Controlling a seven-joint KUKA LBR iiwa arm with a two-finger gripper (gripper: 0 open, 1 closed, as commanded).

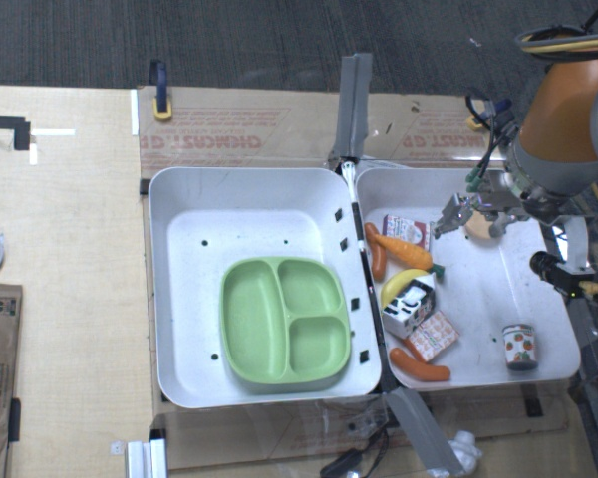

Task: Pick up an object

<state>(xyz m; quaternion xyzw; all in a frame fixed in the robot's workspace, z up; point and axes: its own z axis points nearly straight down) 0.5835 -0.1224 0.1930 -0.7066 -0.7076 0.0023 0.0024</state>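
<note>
My gripper (475, 215) hovers over the back of the right bin (478, 366), under the orange-banded wrist (563, 118). A small tan thing (477, 226) shows right at the gripper, and I cannot tell whether it is held. To its left, along the bin's left wall, lie a small printed carton (406, 229), an orange carrot (401, 248), a yellow banana (403, 283), a black-and-white box (407, 308), a red-and-white packet (435, 337) and a red sausage (420, 367). A small can (519, 348) stands at the front right.
The left bin (179, 267) holds a green divided plate (284, 319). A grey divider post (354, 108) rises between the bins at the back. Bare white floor lies in the middle of the right bin between the can and the packet.
</note>
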